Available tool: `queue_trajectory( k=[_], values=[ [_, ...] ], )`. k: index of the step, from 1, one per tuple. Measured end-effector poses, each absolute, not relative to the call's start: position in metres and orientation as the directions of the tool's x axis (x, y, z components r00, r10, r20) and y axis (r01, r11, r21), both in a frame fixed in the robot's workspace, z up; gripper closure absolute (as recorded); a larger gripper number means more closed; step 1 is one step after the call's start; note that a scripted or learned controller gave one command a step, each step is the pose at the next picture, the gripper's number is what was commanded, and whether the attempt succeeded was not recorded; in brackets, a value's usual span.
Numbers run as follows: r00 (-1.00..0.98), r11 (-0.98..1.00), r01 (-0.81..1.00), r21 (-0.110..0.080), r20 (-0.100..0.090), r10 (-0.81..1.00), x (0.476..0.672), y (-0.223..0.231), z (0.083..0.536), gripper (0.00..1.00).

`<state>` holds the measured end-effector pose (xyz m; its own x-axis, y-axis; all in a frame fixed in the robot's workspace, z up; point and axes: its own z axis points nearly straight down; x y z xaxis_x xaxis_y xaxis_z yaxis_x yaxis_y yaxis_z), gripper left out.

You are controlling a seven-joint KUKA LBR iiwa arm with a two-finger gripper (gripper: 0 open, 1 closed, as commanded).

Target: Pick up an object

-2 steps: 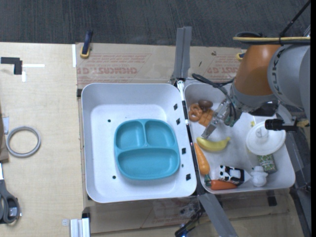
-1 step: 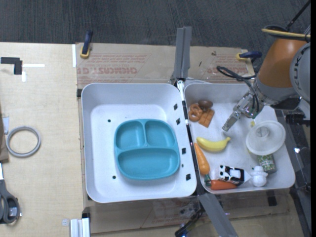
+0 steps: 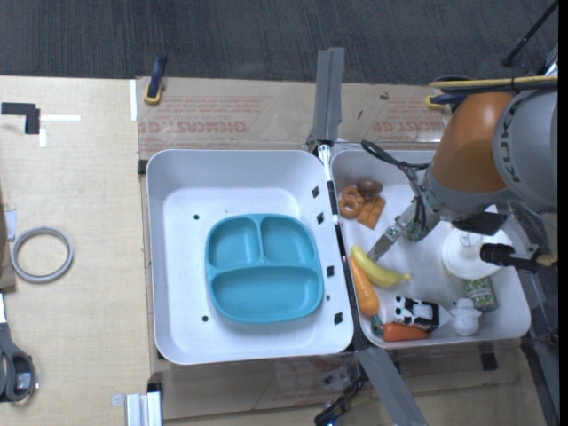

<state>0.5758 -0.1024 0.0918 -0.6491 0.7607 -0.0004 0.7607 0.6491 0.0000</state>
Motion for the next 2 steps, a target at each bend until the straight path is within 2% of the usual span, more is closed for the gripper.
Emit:
queue_trajectory(
  k=[1, 2],
  values=[
    [-0.619, 0.619, 0.785, 0.000, -0.001, 0.785, 0.5170, -0.1202, 0.0917, 0.00],
    [-0.619, 0.619, 0.785, 0.001, -0.001, 0.785, 0.5176, -0.1205, 0.1005, 1.00]
  ],
)
